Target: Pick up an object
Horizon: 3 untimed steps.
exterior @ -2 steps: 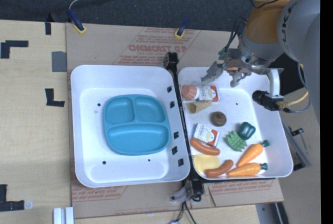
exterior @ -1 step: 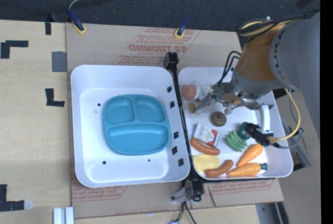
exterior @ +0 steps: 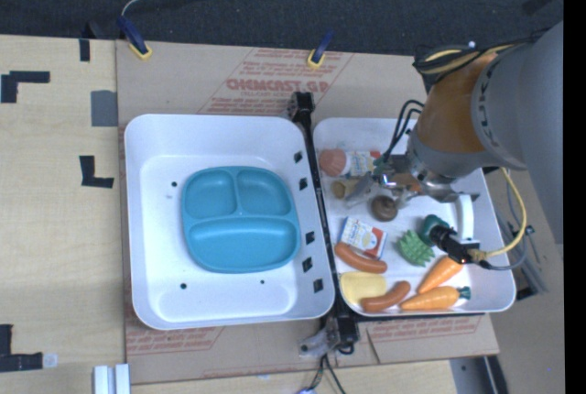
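A blue tray [exterior: 242, 218] lies in the left bin [exterior: 146, 200]; the right bin [exterior: 494, 291] holds a small box [exterior: 363, 237], sausages [exterior: 360, 259] and carrots [exterior: 439, 275]; the tool [exterior: 385, 186] hangs low over blurred items; whether it is apart or together, I cannot tell.

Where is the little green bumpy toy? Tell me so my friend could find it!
Look in the right-hand shallow white bin, the one full of play food. Near its middle, right of the small red-and-white carton, lies the small green bumpy plastic toy. It is bright green, while the carrots below are orange.
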Tool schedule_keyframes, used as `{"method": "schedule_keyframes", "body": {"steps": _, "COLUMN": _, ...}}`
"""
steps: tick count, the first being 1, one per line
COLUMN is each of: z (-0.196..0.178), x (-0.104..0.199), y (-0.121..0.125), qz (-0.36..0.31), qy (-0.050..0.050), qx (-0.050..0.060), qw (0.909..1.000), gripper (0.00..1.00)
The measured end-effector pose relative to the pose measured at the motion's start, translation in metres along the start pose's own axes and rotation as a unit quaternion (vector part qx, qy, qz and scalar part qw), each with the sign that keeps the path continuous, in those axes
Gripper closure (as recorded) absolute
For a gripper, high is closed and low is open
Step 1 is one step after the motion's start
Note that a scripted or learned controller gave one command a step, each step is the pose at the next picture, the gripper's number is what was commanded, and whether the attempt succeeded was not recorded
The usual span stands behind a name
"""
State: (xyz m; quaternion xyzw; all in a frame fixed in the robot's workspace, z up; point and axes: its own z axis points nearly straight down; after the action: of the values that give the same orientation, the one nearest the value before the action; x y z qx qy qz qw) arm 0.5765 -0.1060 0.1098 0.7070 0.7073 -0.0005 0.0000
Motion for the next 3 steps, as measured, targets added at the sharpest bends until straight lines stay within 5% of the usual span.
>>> {"method": "schedule_keyframes", "body": {"steps": 1, "z": 0.024, "x": -0.019, "y": 0.042, "qz": -0.001, "qy": 0.001, "qx": -0.001, "qw": 1.0000, "gripper": 0.00}}
{"method": "schedule_keyframes", "body": {"steps": 2, "z": 0.023, "x": 0.007, "y": -0.009, "qz": 0.000, "qy": 0.000, "qx": -0.002, "qw": 1.0000, "gripper": 0.00}}
{"method": "schedule_keyframes", "body": {"steps": 3, "z": 0.014, "x": 0.006, "y": -0.008, "qz": 0.000, "qy": -0.001, "qx": -0.003, "qw": 1.0000, "gripper": 1.00}}
